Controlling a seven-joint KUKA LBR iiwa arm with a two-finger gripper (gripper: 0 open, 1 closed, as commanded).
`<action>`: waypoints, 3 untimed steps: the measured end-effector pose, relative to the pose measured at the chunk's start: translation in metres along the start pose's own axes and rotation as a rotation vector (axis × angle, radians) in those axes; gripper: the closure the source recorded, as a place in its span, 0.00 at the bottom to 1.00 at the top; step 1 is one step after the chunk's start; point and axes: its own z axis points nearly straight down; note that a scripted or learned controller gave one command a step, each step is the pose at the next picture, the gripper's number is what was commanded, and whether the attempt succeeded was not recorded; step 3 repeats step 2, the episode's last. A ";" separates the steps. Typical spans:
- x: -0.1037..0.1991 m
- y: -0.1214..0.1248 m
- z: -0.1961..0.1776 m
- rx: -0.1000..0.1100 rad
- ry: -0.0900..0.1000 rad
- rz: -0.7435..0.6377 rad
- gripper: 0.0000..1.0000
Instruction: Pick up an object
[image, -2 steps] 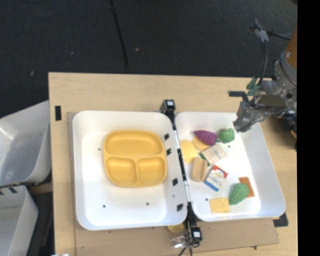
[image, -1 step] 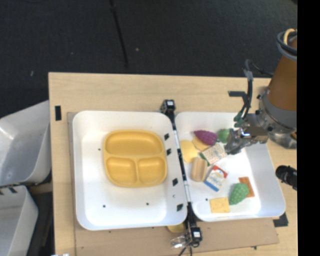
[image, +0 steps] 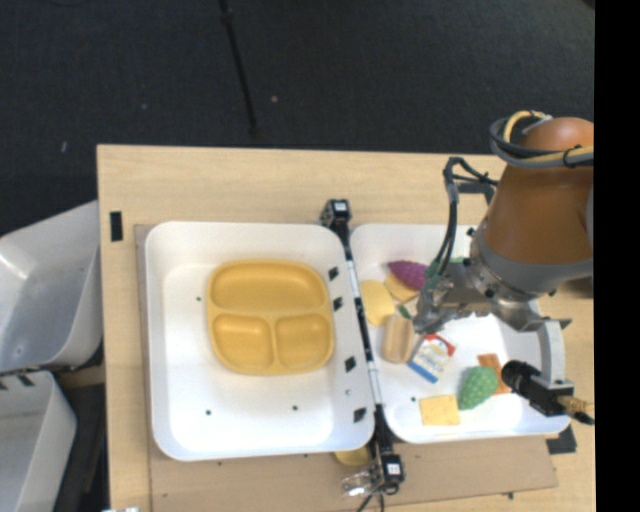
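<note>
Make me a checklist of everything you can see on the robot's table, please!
Surface: wooden bench bearing two white bins, left bin and right bin.
Job's things: in the right bin, a purple piece, a yellow piece, a tan block, a red, white and blue packet, a green bumpy toy, a yellow square and a small orange piece.
Clutter: yellow divided tray in the left bin.
Claw: claw low over the tan block and packet; grip unclear.
Cables: black cable on the arm.
Surroundings: dark floor; white containers at left.
</note>
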 end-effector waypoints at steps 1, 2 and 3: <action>0.051 0.000 -0.027 -0.004 0.001 -0.007 1.00; 0.060 0.000 -0.086 -0.007 0.000 -0.007 1.00; 0.060 0.000 -0.086 -0.007 0.000 -0.007 1.00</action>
